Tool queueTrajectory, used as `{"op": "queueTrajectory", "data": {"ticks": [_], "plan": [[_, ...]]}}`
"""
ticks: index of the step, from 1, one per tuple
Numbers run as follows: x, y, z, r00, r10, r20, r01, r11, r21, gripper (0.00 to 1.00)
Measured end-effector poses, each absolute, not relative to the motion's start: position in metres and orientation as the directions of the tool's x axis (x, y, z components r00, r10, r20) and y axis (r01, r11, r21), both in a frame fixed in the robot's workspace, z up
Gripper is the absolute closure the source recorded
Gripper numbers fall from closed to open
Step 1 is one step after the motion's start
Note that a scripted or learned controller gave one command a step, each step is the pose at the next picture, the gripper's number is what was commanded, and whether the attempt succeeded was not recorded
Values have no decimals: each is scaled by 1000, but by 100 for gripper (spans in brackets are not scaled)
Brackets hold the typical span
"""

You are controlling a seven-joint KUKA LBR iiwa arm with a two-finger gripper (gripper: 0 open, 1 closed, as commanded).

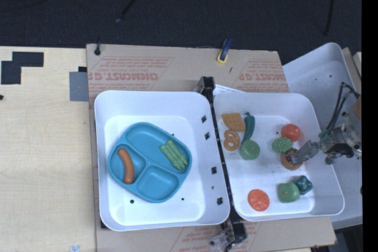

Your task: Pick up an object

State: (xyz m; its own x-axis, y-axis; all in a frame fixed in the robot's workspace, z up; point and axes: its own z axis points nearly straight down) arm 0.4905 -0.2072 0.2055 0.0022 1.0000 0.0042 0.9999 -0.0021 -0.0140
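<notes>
Jaws [300, 154]: low in right bin [266, 104], at brown round toy [289, 161]; whether released or clenched, I cannot tell.
Right bin: holds red ball [290, 131], green bumpy toy [282, 144], pretzel [231, 140], orange disc [258, 200], green apple [288, 192].
Left bin [147, 104]: holds blue tray [150, 186] with sausage [126, 165] and beans [175, 154].

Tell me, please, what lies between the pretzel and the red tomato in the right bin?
In the camera view, the pretzel and tomato are separated by a round green piece and a bumpy green piece.
</notes>
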Motion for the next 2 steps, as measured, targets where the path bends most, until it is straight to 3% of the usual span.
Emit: {"op": "queueTrajectory", "data": {"ticks": [1, 2], "plan": [[493, -207, 211, 0, 1000, 2, 1000, 0, -3, 0], [491, -209, 147, -1, 1000, 3, 1000, 1, -7, 0]]}}
